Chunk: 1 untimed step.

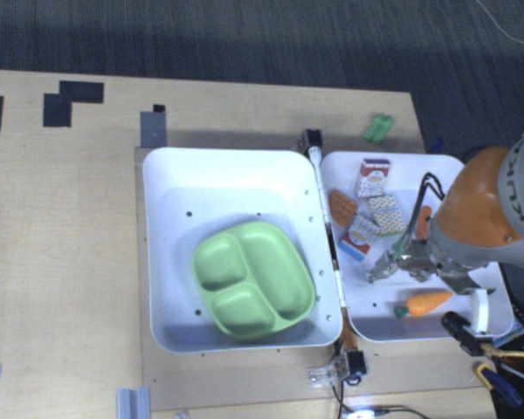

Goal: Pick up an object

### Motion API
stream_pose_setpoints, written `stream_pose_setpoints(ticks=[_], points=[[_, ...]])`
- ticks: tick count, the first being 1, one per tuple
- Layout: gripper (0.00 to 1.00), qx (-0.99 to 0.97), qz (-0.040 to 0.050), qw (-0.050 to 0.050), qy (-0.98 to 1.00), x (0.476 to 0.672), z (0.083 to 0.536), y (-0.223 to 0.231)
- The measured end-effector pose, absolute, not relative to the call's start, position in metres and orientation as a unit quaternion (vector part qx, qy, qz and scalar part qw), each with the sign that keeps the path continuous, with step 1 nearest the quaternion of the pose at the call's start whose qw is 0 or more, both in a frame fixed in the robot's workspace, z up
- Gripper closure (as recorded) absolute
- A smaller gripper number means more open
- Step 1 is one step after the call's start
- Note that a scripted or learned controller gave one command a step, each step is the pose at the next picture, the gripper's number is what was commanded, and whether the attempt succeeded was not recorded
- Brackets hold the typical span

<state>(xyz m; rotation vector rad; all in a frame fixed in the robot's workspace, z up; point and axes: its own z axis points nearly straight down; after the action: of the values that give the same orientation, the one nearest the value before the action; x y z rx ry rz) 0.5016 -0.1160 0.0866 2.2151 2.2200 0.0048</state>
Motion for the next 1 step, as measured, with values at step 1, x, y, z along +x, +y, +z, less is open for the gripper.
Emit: stream_pose_setpoints(ticks=[1], points=[[1.00, 0.706, 0.0037, 0.005, 0.708, 0.5040, 0.0982, -0.1155]])
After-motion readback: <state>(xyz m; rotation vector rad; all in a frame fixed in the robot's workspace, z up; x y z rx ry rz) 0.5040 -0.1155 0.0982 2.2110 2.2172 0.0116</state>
